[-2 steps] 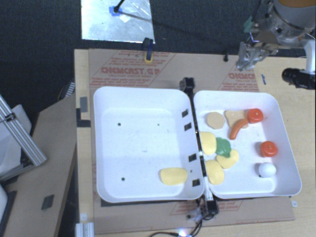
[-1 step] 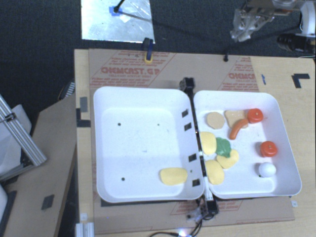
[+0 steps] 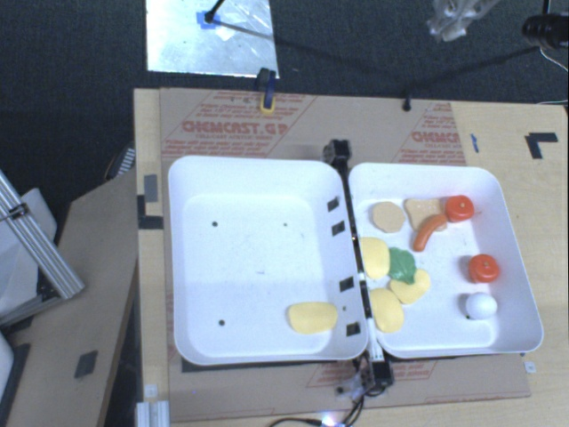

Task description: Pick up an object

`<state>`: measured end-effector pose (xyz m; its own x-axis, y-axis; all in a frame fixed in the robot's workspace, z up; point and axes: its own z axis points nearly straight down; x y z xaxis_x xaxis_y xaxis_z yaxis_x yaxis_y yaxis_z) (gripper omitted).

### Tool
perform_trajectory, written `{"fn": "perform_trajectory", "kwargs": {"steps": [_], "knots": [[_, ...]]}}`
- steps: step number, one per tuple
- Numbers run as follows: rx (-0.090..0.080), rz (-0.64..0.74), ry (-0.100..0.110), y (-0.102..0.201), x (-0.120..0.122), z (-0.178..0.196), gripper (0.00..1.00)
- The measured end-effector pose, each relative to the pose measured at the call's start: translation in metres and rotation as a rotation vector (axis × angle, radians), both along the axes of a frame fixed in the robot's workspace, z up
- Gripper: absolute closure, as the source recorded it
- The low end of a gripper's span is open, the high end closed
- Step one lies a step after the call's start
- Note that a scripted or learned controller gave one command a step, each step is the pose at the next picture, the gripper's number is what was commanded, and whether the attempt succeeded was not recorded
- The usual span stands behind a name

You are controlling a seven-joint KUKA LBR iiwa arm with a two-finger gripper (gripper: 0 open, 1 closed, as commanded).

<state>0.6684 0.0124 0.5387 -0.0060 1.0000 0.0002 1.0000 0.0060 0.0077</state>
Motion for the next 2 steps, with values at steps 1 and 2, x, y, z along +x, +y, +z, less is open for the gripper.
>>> {"fn": "perform_trajectory", "kwargs": {"steps": [1, 2], "knots": [[-0.002, -0.010, 0.004, -0.079, 0.000, -0.003, 1.00], [0.002, -0.008, 0.020, -0.082, -0.108, -0.124, 1.00]]}}
